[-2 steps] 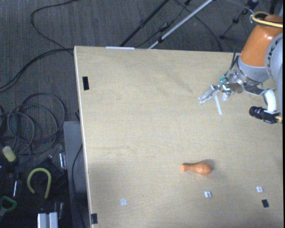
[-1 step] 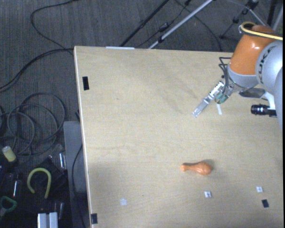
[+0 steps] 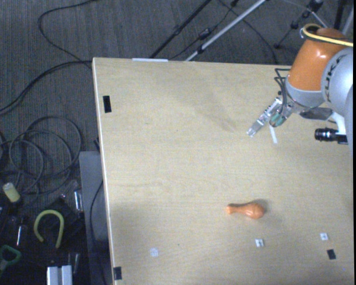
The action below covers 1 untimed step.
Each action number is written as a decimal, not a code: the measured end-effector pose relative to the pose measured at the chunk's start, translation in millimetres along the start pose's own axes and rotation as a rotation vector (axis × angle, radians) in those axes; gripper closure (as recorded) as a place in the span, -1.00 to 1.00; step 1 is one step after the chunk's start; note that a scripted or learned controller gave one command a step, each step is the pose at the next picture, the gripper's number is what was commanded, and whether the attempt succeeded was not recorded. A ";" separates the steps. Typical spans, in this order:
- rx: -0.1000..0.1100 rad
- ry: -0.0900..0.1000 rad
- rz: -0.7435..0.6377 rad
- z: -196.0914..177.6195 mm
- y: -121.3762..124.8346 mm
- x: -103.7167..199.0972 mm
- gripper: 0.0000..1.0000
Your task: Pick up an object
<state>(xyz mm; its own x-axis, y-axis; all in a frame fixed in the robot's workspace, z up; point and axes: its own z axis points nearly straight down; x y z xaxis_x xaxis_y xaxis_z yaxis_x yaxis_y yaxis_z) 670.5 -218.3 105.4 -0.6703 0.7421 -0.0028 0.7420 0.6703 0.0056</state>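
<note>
Camera view, gripper (image 3: pixel 263 125) above bare bench (image 3: pixel 166 159) (upper right), fingers splayed apart, nothing between them, orange pear-shaped object (image 3: pixel 247 210) lying well apart, nearer camera.

Open bench (image 3: pixel 184 159) around orange object (image 3: pixel 247 209)

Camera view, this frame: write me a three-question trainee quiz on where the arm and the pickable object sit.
1. True or false: the gripper holds the orange pear-shaped object.
2. Where does that object lie relative to the gripper? A) nearer the bottom of the view, apart from it B) touching it C) nearer the top of the view
3. Fill in: the object rests on the light wooden ____.

Key: 1 false, the object lies alone on the surface. 2 A. 3 board.
</note>
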 end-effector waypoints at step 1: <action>0.003 0.002 0.011 -65.4 36.3 54.8 1.00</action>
